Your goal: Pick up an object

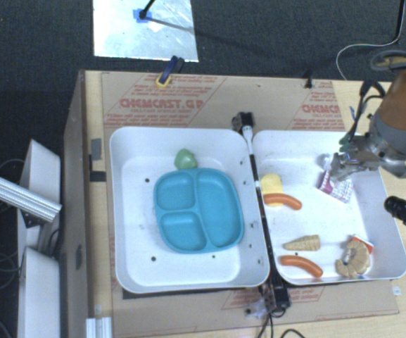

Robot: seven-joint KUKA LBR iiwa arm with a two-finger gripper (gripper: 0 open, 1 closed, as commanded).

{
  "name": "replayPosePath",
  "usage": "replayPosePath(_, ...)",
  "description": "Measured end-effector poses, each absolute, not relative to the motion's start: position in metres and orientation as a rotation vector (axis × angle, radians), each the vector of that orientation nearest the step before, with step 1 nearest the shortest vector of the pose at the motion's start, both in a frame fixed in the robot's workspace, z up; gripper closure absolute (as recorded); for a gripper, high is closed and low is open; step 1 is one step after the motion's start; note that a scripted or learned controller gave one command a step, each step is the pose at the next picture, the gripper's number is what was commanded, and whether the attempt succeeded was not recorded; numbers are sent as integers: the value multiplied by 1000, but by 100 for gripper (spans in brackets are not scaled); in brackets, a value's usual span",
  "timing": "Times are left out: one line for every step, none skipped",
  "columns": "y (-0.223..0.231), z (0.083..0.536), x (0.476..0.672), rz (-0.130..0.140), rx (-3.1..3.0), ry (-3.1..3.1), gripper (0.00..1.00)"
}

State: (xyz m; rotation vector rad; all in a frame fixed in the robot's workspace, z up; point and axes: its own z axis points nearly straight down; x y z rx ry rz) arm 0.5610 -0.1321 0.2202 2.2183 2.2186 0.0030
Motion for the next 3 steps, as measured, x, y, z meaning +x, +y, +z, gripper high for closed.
replayPosePath(-132,220,561,2,2219,2220,0)
replayPosePath(-170,124,607,-1,2221,2222,0)
replayPosePath(-194,124,627,2,2218,2220,0)
